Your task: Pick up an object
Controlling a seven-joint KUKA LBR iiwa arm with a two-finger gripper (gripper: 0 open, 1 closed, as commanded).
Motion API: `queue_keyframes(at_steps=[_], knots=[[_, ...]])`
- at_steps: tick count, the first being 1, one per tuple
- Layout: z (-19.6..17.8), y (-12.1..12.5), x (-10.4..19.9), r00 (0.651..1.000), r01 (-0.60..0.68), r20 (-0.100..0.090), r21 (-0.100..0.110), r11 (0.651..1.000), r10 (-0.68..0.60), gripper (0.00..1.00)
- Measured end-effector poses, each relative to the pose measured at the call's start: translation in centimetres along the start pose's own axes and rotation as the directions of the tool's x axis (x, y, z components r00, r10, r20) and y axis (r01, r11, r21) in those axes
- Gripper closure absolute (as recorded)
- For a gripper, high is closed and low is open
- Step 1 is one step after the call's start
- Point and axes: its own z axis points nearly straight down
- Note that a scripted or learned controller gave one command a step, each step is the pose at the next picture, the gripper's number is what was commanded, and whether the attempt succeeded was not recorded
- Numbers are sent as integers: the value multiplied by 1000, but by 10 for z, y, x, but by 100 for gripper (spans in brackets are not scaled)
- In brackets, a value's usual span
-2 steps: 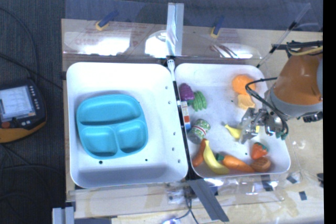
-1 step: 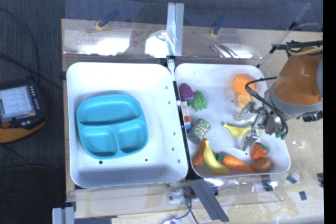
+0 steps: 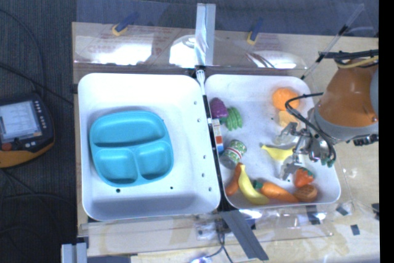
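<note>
Since my claw hangs low over the small yellow plastic piece, fingers apart and holding nothing, I'd centre it before closing.

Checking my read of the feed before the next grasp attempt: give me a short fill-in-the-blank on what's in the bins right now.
1. The blue tray lies in the ____ bin.
2. The gripper hangs over the ____ bin, near the yellow piece.
3. The banana lies beside the ____ carrot.

Missing words: left; right; orange
</note>
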Motion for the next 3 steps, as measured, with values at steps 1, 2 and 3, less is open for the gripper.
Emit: queue_keyframes(at_steps=[1, 2, 3], knots=[[-11, 1, -2, 1000, 2, 4, 1, 1000, -2, 100], [2, -9, -56, 932, -362, -12, -1, 932, 362, 100], [3, 54, -101, 794, -608, -9, 0, 794, 608, 100]])
